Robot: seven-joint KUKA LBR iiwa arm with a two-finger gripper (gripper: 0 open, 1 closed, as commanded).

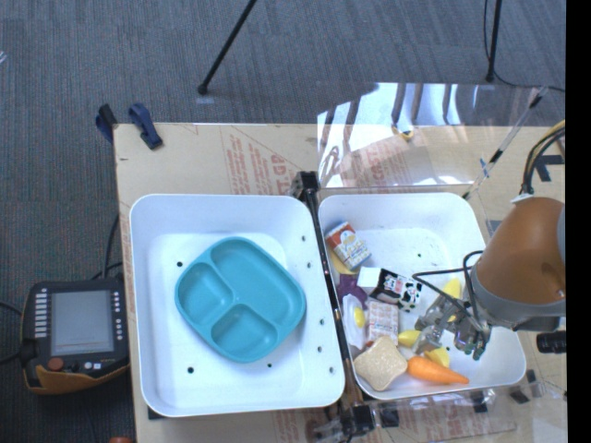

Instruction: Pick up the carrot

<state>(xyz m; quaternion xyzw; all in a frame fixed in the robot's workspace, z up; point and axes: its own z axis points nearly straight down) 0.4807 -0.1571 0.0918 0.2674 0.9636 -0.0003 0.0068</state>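
gripper [450, 331] just above carrot [436, 370]

Glossy plastic teal tray [241, 298], smooth white plastic bins [148, 247], cardboard bench [231, 160]

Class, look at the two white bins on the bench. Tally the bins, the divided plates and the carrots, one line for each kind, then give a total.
White bins: 2, the left bin and the right bin
Blue divided plate: 1
Carrot: 1
Total: 4
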